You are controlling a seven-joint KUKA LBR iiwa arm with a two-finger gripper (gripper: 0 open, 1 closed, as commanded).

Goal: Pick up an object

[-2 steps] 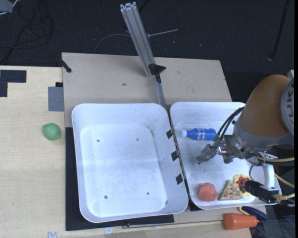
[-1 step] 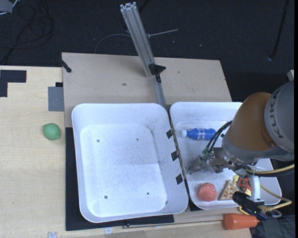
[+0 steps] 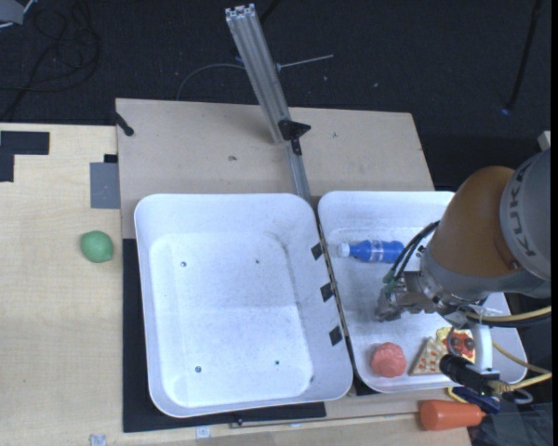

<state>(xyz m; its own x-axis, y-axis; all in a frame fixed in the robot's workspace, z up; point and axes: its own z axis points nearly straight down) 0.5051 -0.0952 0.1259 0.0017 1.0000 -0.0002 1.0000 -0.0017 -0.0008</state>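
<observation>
In the right bin (image 3: 353, 214) lie a clear bottle with a blue label (image 3: 372, 249), a red ball (image 3: 388, 360) near the front wall and a colourful flat packet (image 3: 444, 349) beside it. My gripper (image 3: 393, 305) hangs low over the middle of this bin, between the bottle and the red ball. The arm's orange band and grey body cover the bin's right side.
The left bin (image 3: 158, 214) stands beside the right one, joined by black clips. A green ball (image 3: 98, 246) rests on the bench to the left. An orange object (image 3: 451, 414) lies in front of the right bin. A metal rail (image 3: 265, 72) slants at the back.
</observation>
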